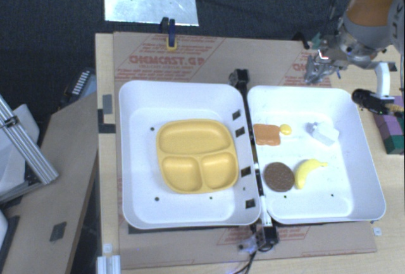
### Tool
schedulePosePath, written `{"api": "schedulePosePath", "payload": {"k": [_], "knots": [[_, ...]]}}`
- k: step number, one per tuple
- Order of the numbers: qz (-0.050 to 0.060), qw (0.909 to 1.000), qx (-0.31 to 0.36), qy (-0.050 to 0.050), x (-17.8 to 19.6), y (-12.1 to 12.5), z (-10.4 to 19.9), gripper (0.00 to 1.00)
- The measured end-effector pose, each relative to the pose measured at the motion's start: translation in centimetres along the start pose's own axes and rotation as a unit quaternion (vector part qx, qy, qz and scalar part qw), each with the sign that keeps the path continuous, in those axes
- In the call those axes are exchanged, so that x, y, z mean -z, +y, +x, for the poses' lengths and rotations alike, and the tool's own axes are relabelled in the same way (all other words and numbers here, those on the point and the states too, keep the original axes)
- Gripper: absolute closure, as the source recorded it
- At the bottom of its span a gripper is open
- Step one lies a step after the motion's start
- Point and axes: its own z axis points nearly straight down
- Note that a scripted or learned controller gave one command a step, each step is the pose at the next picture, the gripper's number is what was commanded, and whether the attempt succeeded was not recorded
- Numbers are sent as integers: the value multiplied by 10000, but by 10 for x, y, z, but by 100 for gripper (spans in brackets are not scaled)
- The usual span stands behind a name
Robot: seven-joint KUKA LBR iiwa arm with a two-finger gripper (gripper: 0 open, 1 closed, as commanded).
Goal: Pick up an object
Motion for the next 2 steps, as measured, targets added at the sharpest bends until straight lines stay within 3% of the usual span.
{"api": "schedulePosePath", "payload": {"k": [2], "knots": [[38,10000,17,15,-29,-13,108,100]]}}
